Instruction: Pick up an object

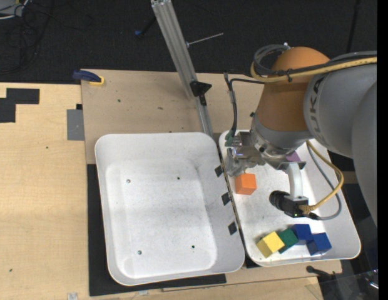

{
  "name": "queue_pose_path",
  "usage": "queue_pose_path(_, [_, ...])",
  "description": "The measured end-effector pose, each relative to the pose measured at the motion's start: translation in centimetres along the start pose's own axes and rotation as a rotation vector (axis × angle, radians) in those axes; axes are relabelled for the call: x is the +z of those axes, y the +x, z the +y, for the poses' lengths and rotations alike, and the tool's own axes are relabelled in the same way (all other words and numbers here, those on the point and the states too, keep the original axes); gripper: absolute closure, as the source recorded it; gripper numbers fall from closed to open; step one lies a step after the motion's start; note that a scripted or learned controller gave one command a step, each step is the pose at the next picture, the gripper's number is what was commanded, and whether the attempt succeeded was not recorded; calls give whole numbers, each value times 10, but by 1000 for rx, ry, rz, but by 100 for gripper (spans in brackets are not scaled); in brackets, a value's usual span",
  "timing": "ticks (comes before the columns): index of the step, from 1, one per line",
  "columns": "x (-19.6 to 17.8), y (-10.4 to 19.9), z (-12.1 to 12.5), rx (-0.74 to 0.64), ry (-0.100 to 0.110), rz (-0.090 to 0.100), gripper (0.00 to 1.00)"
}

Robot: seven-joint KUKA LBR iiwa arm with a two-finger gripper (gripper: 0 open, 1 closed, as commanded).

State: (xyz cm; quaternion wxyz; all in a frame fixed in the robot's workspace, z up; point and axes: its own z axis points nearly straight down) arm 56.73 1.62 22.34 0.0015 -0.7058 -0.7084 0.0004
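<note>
**Orange cube beneath the end effector in the right bin**

The orange cube [245, 184] is seen right of frame centre, near the right bin's [344, 245] left wall. The end effector [238, 162] is poised just above it; how far it is open cannot be told. Lower right, yellow [270, 243], green [287, 238] and blue blocks [311, 238] are clustered. The left bin [119, 152] sits alongside on the surface [31, 186].

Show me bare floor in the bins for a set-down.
Left bin: bare floor wall to wall. Right bin is crowded: gripper over the orange block, yellow, green and blue blocks along its near edge.
</note>
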Motion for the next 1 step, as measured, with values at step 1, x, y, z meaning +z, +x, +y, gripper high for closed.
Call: queue_pose_path(1, [-8, 45, 24, 0, -2, 0, 100])
